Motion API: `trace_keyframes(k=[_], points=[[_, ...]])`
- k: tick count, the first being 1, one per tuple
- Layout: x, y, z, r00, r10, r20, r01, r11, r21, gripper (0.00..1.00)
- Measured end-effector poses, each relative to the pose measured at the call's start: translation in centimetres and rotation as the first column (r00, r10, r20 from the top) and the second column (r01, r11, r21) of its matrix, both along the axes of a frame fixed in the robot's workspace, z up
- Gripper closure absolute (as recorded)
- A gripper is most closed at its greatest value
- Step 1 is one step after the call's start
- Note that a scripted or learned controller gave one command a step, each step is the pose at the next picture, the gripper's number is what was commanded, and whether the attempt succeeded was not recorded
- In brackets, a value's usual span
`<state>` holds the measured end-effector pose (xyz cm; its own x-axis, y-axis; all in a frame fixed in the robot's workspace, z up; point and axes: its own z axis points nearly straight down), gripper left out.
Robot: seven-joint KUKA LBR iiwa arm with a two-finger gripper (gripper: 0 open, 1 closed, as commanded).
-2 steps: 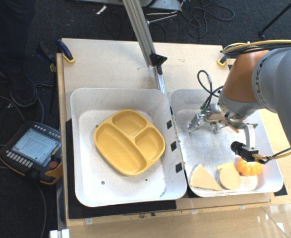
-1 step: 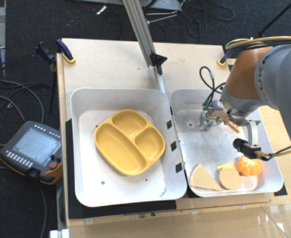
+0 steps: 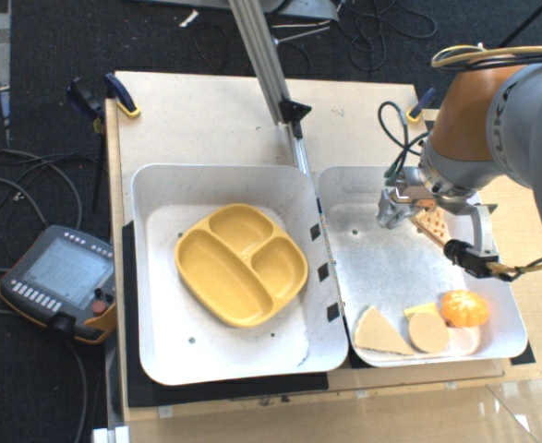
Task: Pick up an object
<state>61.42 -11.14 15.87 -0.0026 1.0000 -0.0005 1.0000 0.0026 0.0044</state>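
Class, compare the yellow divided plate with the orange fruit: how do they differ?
The yellow divided plate is broad, flat and alone in the left bin; the orange fruit is small, round and beside pale slices in the right bin. Both rest untouched.

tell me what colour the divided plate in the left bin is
Yellow. The divided plate shows plainly in the camera view, lying in the left bin.
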Motion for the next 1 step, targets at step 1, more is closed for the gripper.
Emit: trace_keyframes(k=[1], points=[[-0.73, 0.52, 4.96, 1.000, 0.000, 0.000, 0.000, 1.000, 0.000, 1.00]])
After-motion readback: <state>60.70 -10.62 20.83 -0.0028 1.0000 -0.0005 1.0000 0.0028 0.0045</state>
